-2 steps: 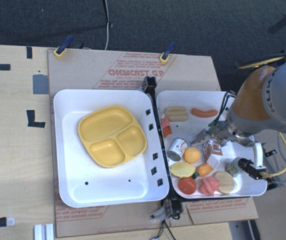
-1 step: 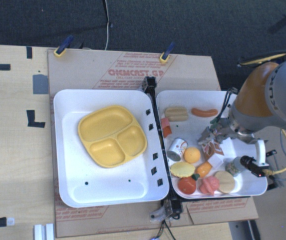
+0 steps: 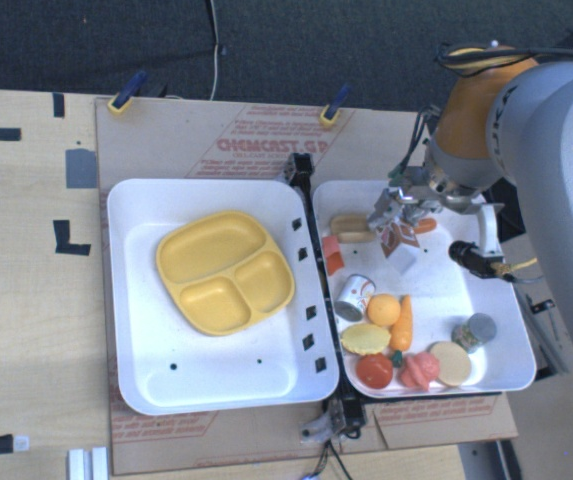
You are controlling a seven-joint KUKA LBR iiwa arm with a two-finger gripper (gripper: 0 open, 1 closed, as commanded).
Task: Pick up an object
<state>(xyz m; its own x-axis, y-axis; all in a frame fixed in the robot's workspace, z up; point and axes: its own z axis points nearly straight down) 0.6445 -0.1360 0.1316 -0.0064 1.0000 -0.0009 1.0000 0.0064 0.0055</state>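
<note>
Over the right bin [image 3: 486, 363], my gripper [image 3: 398, 230] is clamped on a small brown object [image 3: 400, 238].
I count one yellow tray [image 3: 226, 271] in the left bin [image 3: 136, 298], two bins.

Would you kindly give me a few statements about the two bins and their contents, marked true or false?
1. The yellow divided tray lies in the left bin. True.
2. The carrot lies in the left bin. False: it lies in the right bin, beside the orange.
3. The end effector is above the right bin. True.
4. The tomato is at the far edge of the right bin. False: it is at the near edge.
</note>
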